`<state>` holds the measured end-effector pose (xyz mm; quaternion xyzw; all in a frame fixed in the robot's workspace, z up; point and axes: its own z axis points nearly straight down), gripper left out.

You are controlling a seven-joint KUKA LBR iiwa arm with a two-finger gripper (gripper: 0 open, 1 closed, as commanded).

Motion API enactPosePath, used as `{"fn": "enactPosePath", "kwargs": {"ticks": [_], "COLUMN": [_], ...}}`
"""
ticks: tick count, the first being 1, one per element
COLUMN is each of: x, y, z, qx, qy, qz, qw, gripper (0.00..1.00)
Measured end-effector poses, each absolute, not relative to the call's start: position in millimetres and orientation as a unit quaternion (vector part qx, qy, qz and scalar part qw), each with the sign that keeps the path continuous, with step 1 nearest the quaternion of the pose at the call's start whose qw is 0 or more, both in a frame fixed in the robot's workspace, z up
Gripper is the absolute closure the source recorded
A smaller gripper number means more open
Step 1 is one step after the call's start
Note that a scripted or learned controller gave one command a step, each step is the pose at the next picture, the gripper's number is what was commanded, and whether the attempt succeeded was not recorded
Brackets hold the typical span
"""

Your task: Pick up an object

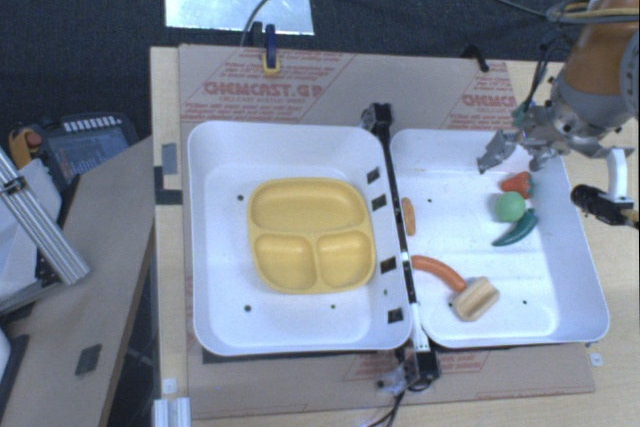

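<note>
One small round green ball (510,206)

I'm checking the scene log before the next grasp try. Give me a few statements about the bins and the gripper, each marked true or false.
1. The yellow divided tray lies in the left bin. True.
2. The gripper holds the wooden block. False: the block lies near the right bin's front, apart from the gripper.
3. The green pepper lies in the right bin. True.
4. The carrot lies on the yellow tray. False: it lies in the right bin, touching the block.
</note>
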<state>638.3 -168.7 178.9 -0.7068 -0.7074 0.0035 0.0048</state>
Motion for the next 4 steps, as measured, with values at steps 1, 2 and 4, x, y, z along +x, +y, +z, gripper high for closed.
{"fn": "enactPosePath", "kwargs": {"ticks": [1,2,4], "x": [641.5,644.7,648.0], "y": [-168,-178,-175], "z": [188,139,102], "qx": [-0.706,-0.707,-0.705], "qy": [-0.708,-0.707,-0.710], "qz": [-0.0003,0.0006,-0.0029], "qw": [-0.001,0.000,-0.002], "gripper": [0.00,0.00,1.00]}}
